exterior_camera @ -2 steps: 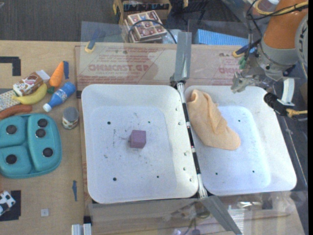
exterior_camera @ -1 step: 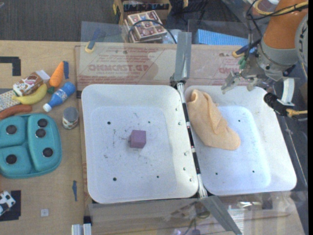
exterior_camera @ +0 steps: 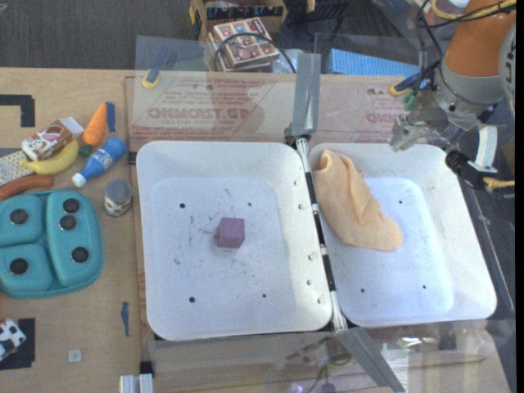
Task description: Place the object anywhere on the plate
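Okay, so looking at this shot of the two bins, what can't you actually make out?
- Gripper: small and blurred at the right bin's far edge; jaws open or shut, cannot tell.
- Arm: cut off by the top and right edges.
- Under the orange cloth: hidden by the cloth.
- Purple cube in the left bin: too small to read its material.
- Labels on the toy food: too small.

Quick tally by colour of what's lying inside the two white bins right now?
Purple: 1, the small block in the left bin.
Orange-tan: 1, the crumpled cloth in the right bin, its top end against the inner rim.
Total: 2.
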You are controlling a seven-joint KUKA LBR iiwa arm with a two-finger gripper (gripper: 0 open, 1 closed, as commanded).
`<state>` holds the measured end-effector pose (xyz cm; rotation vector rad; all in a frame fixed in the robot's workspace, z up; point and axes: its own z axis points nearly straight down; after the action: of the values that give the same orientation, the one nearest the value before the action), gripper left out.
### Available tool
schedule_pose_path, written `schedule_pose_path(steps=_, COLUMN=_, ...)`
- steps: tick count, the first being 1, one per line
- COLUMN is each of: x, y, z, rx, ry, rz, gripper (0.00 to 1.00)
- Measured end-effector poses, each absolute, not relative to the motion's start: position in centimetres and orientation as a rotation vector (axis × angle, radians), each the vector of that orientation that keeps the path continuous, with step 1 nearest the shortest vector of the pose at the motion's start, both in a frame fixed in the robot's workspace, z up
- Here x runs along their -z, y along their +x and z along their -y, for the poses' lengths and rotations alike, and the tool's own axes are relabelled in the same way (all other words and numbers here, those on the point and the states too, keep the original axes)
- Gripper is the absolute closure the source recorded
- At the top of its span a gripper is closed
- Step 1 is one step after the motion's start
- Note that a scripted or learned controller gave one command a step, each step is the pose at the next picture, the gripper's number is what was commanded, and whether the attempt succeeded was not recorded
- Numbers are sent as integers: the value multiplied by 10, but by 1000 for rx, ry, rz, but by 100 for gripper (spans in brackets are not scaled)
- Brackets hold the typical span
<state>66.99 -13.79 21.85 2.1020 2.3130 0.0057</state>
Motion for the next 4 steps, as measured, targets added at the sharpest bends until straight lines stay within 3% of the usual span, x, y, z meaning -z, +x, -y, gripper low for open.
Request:
schedule_pose_path(steps=1, x=-180, y=667, z=173, rx=1, ry=2147, rz=-2291, gripper=100)
schedule_pose_path(steps=2, x=-181, y=667, z=173, rx=1, ry=2147, rz=-2291, gripper=0)
schedule_pose_path(steps=4, x=-332, y=667, z=21, rx=1, ry=2933, rz=-1124, gripper=0)
